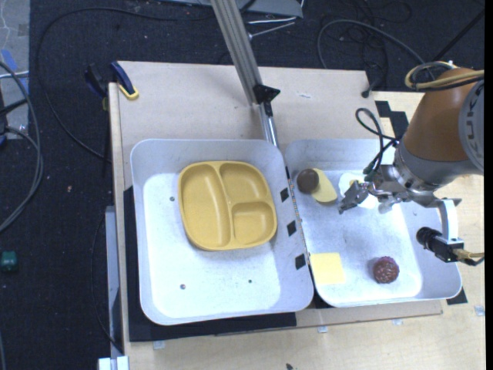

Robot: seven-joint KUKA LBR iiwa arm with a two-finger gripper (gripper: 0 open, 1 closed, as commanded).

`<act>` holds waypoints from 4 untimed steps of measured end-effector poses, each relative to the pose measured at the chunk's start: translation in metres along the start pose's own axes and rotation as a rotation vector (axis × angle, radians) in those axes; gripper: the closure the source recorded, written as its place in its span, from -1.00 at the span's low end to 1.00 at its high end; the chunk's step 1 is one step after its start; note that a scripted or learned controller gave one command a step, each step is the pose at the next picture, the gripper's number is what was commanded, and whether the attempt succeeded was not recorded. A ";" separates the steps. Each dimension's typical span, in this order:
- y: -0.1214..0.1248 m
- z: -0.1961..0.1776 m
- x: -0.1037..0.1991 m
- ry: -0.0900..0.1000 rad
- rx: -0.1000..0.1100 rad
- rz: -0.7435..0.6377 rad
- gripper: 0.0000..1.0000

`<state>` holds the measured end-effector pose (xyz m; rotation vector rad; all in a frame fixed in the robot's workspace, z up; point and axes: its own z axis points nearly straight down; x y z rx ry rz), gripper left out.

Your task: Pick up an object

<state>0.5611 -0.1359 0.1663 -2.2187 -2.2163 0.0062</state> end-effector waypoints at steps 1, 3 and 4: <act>0.002 0.058 -0.009 -0.001 -0.004 0.001 -1.00; 0.001 -0.001 -0.001 -0.002 -0.011 -0.004 1.00; -0.002 -0.053 -0.010 -0.003 -0.012 0.000 1.00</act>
